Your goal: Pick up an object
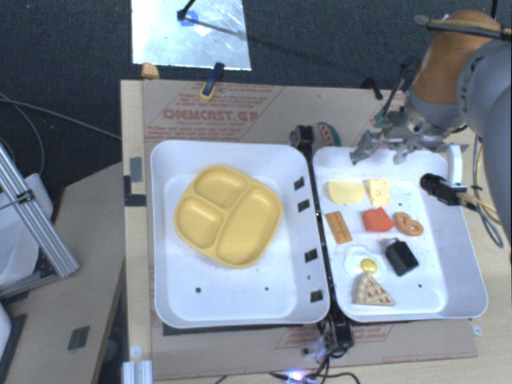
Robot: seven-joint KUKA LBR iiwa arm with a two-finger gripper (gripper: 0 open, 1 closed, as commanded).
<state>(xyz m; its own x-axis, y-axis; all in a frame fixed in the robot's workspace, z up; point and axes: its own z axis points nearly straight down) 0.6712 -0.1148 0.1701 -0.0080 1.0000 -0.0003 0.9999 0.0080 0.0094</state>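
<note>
Gripper (pixel 382 144) fingertips small, blurred

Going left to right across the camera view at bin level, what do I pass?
Yellow divided plate in the left bin → cracker strip → fried egg → red block → black block, all in the right bin.

Your right bin (pixel 460 250) stock, all flat: cheese (pixel 346 192), cracker (pixel 378 192), red block (pixel 378 220), pretzel (pixel 409 226), wafer (pixel 338 226), egg (pixel 362 262), black block (pixel 401 257), waffle wedge (pixel 373 291).
</note>
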